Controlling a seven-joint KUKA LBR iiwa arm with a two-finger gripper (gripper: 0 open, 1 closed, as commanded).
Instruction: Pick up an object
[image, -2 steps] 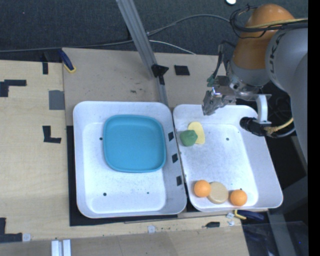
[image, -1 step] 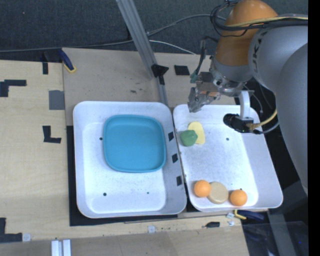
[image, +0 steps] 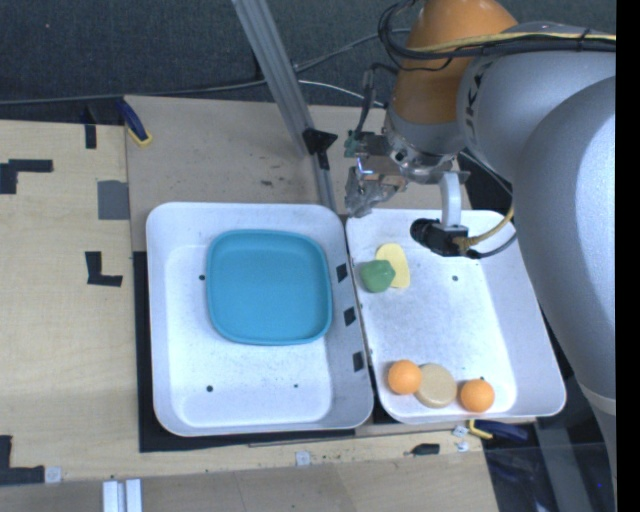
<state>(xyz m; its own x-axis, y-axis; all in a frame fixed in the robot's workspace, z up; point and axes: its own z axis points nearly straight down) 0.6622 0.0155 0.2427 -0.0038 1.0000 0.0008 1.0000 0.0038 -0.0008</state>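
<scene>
Pincer (image: 362, 192) hangs over the right bin's (image: 500, 330) far-left corner; its state I cannot tell. Descending here risks striking the rim, missing the green object (image: 377, 276).

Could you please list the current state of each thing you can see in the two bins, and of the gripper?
Square blue plastic plate: flat in the left bin.
Small green object: on a yellow piece, right bin.
Two orange balls: flanking a beige disc, all resting.
Gripper: raised above the bins' far edge, holding nothing visible.
</scene>
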